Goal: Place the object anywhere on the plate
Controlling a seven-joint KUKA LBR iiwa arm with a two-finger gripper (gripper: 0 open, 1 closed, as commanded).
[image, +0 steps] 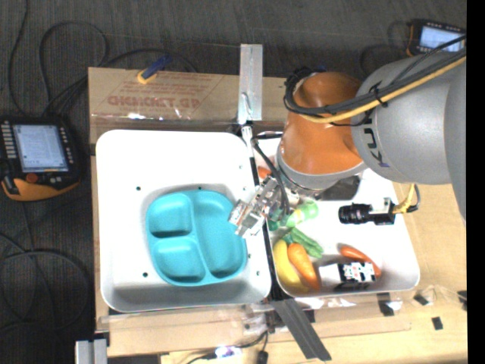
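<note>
In the left bin [121, 203], w/ its smooth white walls and rounded corners, you've got the plate [193, 237]: glossy turquoise plastic, rounded, split into three compartments by raised ridges. It sits toward the bin's right side, tilted a bit vs. the bin edges.

The gripper [248, 217] hangs over the plate's upper right rim, right at the divider btwn the two bins. It's metallic, pale and blurry; you can't tell whether it's spread or closed, nor if anything's between its tips.

In the right bin [405, 268] you see a cluster of toy food just beside the gripper: a green leafy piece [297, 220], a yellow banana-like shape [282, 260], an orange carrot-like piece [301, 264], another orange-red one [356, 253], all smooth and rounded. Which of these is the task's object isn't clear. A black-and-white boxy item [350, 273] lies near the bin's lower edge, details too small to read. The arm's [326, 131] orange band and grey body cover much of this bin's upper part.
</note>
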